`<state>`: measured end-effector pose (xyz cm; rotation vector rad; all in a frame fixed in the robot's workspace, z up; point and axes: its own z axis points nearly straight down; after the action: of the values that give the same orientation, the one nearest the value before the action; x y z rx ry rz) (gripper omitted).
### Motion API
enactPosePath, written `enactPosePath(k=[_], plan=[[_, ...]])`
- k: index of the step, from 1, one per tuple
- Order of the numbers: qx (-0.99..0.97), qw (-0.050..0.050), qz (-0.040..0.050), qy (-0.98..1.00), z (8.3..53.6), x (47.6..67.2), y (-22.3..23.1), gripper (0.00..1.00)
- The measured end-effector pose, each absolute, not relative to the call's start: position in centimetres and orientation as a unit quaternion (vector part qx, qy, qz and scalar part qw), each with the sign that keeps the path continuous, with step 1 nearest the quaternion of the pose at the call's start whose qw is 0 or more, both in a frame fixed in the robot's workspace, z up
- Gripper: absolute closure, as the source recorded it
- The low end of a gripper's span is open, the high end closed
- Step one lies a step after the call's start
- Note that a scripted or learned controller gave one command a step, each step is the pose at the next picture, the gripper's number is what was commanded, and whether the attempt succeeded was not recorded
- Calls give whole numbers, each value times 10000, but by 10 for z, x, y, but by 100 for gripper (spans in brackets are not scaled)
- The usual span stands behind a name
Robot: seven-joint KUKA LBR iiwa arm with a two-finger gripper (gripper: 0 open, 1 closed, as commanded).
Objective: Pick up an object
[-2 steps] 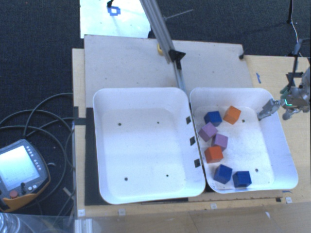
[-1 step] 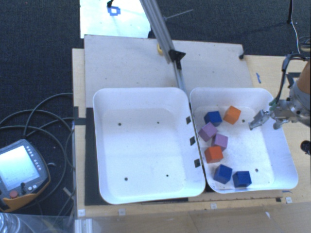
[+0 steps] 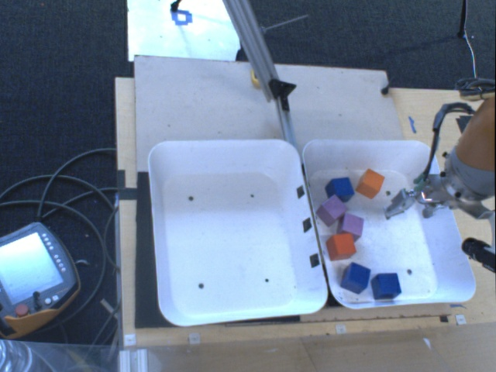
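Several small blocks lie in the right bin (image 3: 457, 285). An orange block (image 3: 370, 183) and a blue block (image 3: 339, 188) sit toward the back. Two purple blocks (image 3: 332, 209) (image 3: 352, 225) lie just in front of them. A red-orange block (image 3: 341, 246) rests nearer the middle divide. Two more blue blocks (image 3: 356, 277) (image 3: 385, 285) lie near the front wall. My gripper (image 3: 413, 205) reaches in from the right and hangs over bare bin floor, to the right of the orange block. It is open, with nothing between its fingers (image 3: 397, 204).
The left bin (image 3: 167, 208) stands beside the right one. A slanted metal pole (image 3: 256, 45) runs from the top down to the gap between the bins. A teach pendant (image 3: 31, 277) and cables lie off the bench at left.
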<state>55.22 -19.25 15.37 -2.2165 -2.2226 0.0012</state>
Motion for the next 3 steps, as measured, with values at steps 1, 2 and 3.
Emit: enactPosePath(k=[1,2,3], plan=[[-7062,9,4,-7080,112,554,-194,0],[-7054,-22,-11,-7088,126,556,-195,100],[-7059,-39,-15,-7083,182,562,-206,100]])
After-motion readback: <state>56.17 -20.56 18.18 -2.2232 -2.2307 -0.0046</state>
